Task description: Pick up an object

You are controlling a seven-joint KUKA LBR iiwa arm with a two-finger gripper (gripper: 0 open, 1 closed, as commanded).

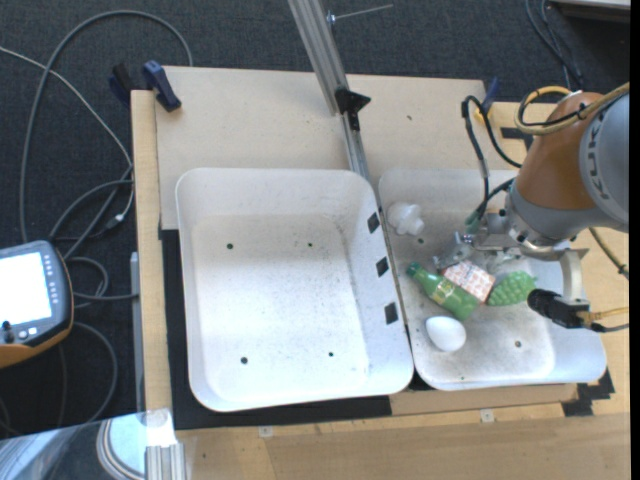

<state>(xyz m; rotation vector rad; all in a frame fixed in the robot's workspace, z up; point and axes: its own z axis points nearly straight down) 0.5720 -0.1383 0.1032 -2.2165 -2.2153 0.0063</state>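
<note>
The right bin [500, 363] holds several small objects. A green bottle [440, 292] lies near its middle, touching a pink-and-white checkered piece [469, 281]. A green bumpy object [511, 289] lies just right of that piece. A white egg-shaped object [446, 333] sits nearer the front, and a small white object [404, 218] rests at the back left. My gripper [481, 245] hangs over the bin, directly behind the checkered piece and close above it. The arm's grey and orange wrist [560, 183] covers the bin's back right.
The left bin [270, 288] sits beside the right one, their rims touching. A metal pole [320, 48] slants across the back of the bench. Cables [480, 138] trail around the wrist. A black connector [556, 308] juts over the right bin's right side.
</note>
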